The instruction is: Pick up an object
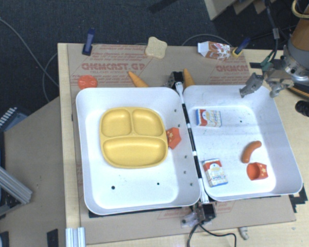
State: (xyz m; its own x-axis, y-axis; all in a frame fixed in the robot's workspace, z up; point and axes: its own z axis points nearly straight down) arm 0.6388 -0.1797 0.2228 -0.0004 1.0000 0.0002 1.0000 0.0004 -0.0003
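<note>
gripper up at upper right of frame, over the far rim of the right bin, fingers spread and bare. nearest target likely the sausage, right of centre in that bin, just above a red cup. round, angled shape liable to roll or slip; nudging the cup possible.
</note>
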